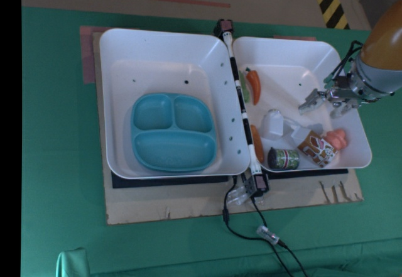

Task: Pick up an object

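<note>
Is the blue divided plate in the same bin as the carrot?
No, the plate lies in the left bin, while the carrot lies in the right bin.

Grey arm with orange band (384, 43) cut off by right picture edge; only wrist end visible. Two-finger metal gripper (326, 106) small and blurred over right white bin (352, 137); finger gap cannot be told. Label on dark cylindrical can (283, 158) too small to read; same for print on brown-and-white carton (318, 148). Pale green cloth (72, 263) at near left cut off by bottom edge. Black cables (282, 250) run out of bottom edge.
</note>
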### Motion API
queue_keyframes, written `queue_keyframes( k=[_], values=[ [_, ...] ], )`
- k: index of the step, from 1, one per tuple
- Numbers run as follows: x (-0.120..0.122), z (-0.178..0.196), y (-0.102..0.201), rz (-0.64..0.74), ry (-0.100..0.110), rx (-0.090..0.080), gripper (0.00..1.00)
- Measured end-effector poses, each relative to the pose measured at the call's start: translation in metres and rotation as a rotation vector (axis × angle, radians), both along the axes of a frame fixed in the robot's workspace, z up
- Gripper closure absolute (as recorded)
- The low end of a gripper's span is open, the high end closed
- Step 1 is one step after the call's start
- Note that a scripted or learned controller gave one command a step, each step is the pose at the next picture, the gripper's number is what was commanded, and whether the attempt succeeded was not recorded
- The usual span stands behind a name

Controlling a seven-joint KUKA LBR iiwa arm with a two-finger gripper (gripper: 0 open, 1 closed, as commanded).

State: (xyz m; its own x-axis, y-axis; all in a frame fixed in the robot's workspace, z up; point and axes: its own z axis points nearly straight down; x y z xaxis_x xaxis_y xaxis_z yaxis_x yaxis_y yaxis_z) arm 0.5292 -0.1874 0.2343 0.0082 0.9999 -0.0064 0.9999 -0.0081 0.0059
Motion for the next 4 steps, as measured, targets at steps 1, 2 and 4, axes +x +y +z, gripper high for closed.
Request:
queue_keyframes(
  k=[1, 2, 4],
  values=[
    [0.063, 0.001, 0.09, 0.004, -0.006, 0.002, 0.0],
    [0.146, 0.015, 0.079, 0.004, -0.007, 0.001, 0.0],
    [0.174, -0.028, 0.059, 0.02, 0.017, 0.038, 0.0]
  ],
)
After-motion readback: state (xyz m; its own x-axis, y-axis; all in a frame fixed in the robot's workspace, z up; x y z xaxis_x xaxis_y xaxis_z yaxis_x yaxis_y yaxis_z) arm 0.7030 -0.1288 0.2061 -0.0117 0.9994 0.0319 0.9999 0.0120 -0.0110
